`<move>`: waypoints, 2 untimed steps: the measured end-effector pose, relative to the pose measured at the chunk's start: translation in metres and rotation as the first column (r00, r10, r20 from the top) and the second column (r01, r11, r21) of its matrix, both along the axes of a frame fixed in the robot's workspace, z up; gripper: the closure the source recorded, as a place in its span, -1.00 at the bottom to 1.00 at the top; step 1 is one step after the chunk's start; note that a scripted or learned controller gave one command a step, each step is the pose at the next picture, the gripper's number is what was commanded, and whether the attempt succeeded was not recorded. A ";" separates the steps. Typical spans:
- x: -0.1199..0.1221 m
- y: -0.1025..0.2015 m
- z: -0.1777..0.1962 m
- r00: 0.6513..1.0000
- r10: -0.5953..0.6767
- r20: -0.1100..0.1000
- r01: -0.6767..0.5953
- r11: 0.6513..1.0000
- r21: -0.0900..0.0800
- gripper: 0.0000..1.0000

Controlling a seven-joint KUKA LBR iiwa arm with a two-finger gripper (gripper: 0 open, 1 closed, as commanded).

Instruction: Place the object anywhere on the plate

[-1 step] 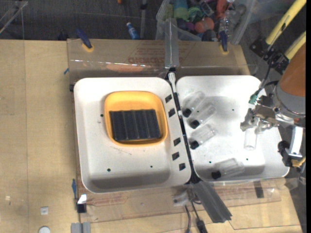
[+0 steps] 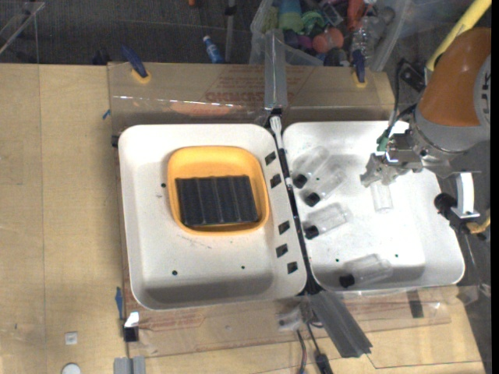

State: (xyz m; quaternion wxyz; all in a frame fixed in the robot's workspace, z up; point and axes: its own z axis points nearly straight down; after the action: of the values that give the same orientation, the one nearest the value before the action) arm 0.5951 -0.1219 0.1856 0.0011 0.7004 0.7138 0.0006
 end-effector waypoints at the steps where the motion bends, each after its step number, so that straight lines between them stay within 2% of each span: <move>1: 0.054 0.020 0.015 0.990 0.144 0.000 -0.144 0.990 -0.001 1.00; 2: 0.072 0.052 0.023 0.982 0.190 0.001 -0.190 0.982 -0.001 1.00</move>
State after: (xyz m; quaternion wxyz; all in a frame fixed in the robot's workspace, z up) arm 0.6671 -0.0703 0.2081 0.0017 0.6291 0.7773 0.0005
